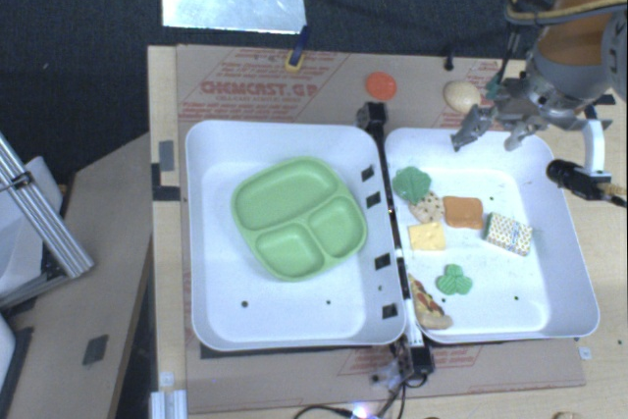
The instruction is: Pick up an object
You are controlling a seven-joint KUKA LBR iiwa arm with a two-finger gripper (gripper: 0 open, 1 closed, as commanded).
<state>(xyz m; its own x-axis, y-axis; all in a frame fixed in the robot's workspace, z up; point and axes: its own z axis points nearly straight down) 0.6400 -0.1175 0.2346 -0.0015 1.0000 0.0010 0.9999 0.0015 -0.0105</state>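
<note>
My gripper (pixel 488 133) hangs over the far edge of the right bin (pixel 564 250), its two fingers spread apart with nothing between them. In that bin lie a green broccoli piece (pixel 412 182), a speckled cookie (pixel 427 207), an orange block (pixel 463 212), a yellow cheese square (pixel 426 236), a patterned blue-and-white block (pixel 509 234), a green clover-shaped piece (pixel 453 281) and a pizza-like slice (pixel 428 303). All of them sit below and left of the gripper, apart from it.
The left bin (pixel 211 309) holds a green divided plate (pixel 298 218). On the cardboard behind the bins rest an orange disc (pixel 381 86) and a beige egg-shaped object (pixel 459 95). A black divider (pixel 388 231) runs between the bins.
</note>
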